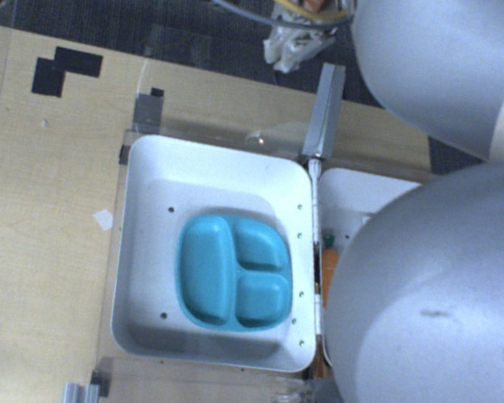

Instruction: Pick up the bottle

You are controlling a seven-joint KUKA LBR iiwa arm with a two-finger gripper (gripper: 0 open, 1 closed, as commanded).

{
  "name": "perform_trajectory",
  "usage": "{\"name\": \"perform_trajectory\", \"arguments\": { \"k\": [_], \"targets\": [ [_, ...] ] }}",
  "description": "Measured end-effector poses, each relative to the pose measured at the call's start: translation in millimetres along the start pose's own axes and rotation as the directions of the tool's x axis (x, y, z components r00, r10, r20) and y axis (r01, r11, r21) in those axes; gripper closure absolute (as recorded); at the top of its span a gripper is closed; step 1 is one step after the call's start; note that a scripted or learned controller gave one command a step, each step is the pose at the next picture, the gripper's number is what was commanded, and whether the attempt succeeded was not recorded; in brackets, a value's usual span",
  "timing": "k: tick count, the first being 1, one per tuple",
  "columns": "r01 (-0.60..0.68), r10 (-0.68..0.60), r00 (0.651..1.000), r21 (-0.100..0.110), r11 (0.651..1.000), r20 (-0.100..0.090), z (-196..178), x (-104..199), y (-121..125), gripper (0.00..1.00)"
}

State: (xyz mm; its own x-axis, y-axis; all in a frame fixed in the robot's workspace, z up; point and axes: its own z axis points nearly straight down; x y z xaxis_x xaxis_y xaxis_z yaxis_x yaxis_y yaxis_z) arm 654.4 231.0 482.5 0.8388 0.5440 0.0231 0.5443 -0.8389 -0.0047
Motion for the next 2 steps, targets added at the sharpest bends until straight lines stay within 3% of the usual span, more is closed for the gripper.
{"name": "perform_trajectory", "arguments": {
  "k": [1, 2],
  "targets": [
    [0.003, -0.003, 1.0, 0.002, 1.0, -0.003, -10.9, 0.9, -0.1, 1.0],
    [0.258, -0.258, 0.966, 0.001, 0.966, 0.023, 94.6, -39.5, 22.2, 1.0]
  ]
}}
